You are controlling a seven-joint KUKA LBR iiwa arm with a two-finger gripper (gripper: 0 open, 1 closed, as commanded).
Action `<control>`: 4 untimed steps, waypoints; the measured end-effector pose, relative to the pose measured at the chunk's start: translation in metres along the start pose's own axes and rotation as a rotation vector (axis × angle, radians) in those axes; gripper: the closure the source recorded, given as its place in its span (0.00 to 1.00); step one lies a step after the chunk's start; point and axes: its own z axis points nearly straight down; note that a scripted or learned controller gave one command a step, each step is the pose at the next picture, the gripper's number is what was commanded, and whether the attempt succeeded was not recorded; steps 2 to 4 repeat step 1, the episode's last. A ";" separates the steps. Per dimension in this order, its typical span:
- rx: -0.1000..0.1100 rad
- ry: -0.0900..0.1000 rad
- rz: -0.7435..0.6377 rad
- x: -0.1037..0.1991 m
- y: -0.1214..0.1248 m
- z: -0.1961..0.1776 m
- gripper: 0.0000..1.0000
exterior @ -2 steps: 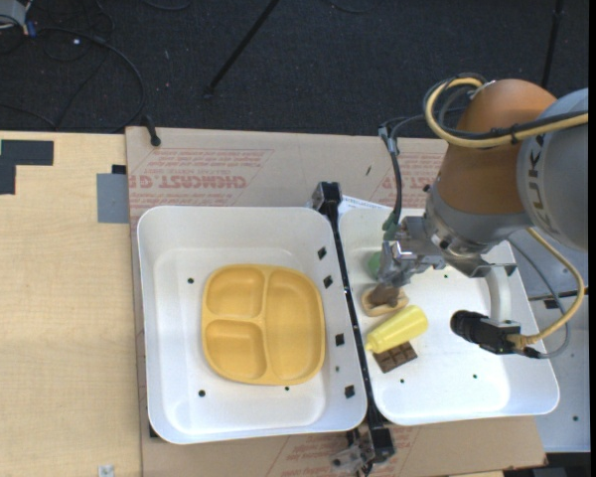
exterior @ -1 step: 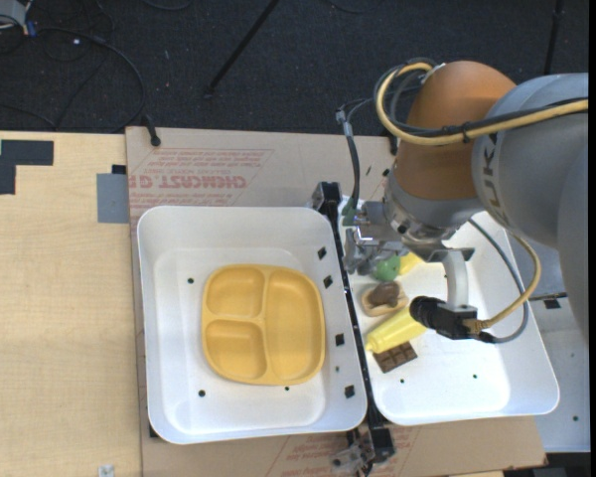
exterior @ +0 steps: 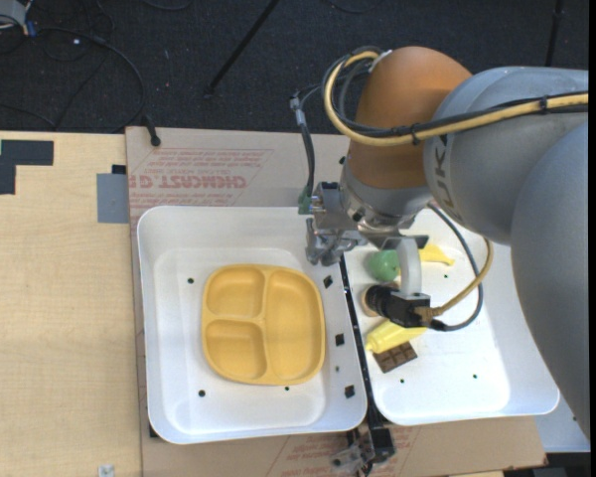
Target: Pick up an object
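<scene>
Left bin (exterior: 169,386) holds a yellow tray (exterior: 263,324) — divided.

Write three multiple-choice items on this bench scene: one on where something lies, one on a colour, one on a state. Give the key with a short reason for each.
1. Where does the yellow divided plate lie?
A. In the left bin
B. In the right bin
C. On the cardboard behind the bins

2. What colour is the round object beside the arm in the right bin?
A. Red
B. Green
C. Blue

3. How does the divided plate sit?
A. Upside down
B. On its edge against the bin wall
C. Flat, compartments facing up

Key:
1 A, since the plate rests on the floor of the left bin.
2 B, since it shows green next to a yellow piece.
3 C, since its three compartments are open to the camera.
</scene>
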 end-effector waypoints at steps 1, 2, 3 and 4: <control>0.002 -0.002 0.003 -0.002 -0.001 0.000 0.00; 0.002 -0.002 0.003 -0.002 -0.001 0.000 0.00; 0.002 -0.002 0.003 -0.002 -0.001 0.000 0.00; 0.002 -0.002 0.003 -0.002 -0.001 0.000 0.00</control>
